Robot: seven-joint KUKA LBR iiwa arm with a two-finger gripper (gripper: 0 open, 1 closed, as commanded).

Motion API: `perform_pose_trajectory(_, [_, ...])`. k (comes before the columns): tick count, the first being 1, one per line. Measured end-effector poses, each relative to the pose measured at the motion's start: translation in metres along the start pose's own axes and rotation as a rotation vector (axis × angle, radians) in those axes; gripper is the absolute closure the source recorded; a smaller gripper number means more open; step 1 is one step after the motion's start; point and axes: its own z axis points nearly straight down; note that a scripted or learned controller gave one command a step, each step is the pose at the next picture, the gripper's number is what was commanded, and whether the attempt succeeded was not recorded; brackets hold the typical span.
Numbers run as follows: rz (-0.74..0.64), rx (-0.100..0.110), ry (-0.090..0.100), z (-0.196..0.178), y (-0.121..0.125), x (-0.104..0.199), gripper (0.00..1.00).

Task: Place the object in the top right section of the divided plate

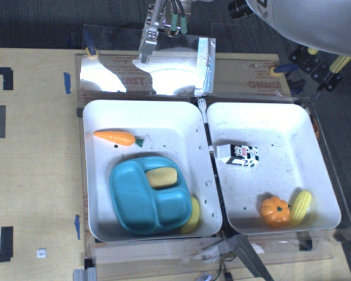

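Observation:
A blue divided plate [143,198] lies in the left bin [96,113]. A pale yellow oblong object [162,177] rests in the plate's top right section. My gripper [149,43] hangs high above the back edge of the left bin, far from the plate, with nothing visible between its fingers. An orange carrot [115,137] lies in the left bin behind the plate. A yellow round item [193,214] peeks out from under the plate's right edge.
The right bin [292,119] holds a small orange pumpkin [275,211], a yellow corn cob [301,206] and a black-and-white toy [244,154]. A shiny reflective panel [164,69] stands behind the left bin. The arm's grey body [304,4] fills the upper right.

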Motion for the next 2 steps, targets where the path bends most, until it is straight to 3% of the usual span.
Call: perform_pose_trajectory(2, [-0.544,0.001,0.008,0.005,-0.064,-0.024,1.00])
